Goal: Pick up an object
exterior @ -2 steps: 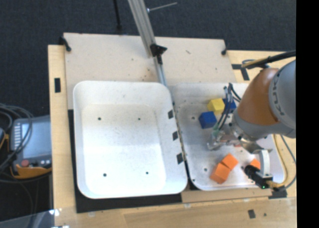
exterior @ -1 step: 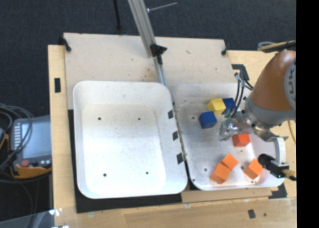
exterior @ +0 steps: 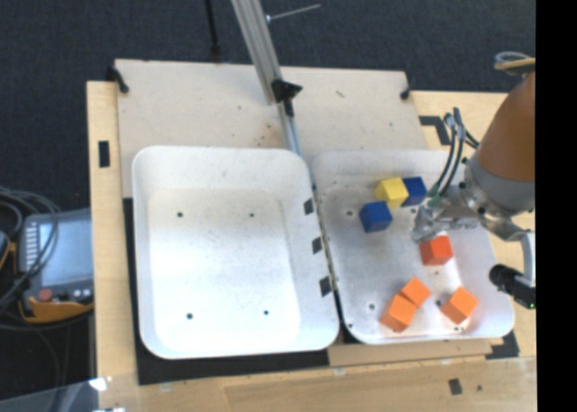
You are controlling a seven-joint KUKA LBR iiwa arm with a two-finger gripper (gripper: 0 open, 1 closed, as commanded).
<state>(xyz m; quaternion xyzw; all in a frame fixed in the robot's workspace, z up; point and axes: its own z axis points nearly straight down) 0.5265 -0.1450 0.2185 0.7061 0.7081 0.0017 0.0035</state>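
Note:
My gripper (exterior: 433, 226) hangs over the right bin (exterior: 352, 311), at its middle right, below the grey wrist and orange band. A red-orange cube (exterior: 437, 250) lies directly under it, its top edge partly covered by the gripper. To the left sit a blue cube (exterior: 376, 215), a yellow cube (exterior: 392, 189) and a second blue cube (exterior: 414, 188) touching the yellow one. Toward the bin's front lie three orange cubes: two close together (exterior: 415, 291) (exterior: 398, 312) and one to the right (exterior: 460, 305).
The left bin (exterior: 144, 221) stands beside the right one, with a narrow divider between them. A slanted aluminium post (exterior: 257, 32) rises from the back of the bench. A pendant with cables (exterior: 45, 261) lies off the bench's left edge.

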